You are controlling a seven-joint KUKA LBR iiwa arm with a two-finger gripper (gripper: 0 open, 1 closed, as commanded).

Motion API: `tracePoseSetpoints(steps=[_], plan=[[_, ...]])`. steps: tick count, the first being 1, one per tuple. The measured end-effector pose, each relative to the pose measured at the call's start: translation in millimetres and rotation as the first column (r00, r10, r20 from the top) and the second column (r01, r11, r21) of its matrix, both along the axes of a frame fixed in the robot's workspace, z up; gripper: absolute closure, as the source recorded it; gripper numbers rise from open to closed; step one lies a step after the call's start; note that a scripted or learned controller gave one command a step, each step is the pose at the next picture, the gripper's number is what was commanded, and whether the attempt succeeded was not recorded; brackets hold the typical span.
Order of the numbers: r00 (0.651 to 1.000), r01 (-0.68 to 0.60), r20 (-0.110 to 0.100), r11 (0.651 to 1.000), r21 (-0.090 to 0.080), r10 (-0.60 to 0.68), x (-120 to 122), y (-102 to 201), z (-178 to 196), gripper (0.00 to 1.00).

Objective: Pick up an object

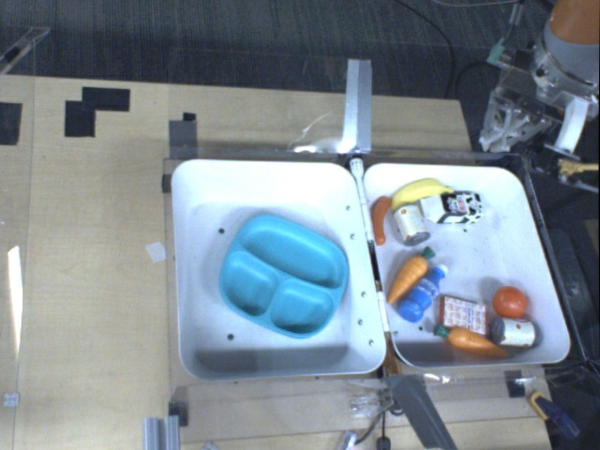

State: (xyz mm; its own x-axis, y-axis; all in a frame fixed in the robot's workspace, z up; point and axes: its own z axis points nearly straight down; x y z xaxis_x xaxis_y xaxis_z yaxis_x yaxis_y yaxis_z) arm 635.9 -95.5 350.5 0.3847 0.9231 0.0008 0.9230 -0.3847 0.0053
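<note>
The right bin holds several small items: a yellow banana, a silver can, a black-and-white toy, a red sausage, an orange carrot, a blue bottle, a red-and-white box, a second carrot, a red tomato and a small can. My gripper hangs at the upper right, above and beyond the right bin's far corner, with nothing seen between its fingers.
The left bin holds a blue divided plate. A metal post stands behind the bins' shared wall. Black cables run along the back, and the wooden bench stretches out to the left.
</note>
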Motion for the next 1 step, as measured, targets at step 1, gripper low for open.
tracePoseSetpoints(steps=[1], plan=[[0.984,0.176,-0.001,0.984,0.002,-0.176,-25.8,39.2,25.5,1.00]])
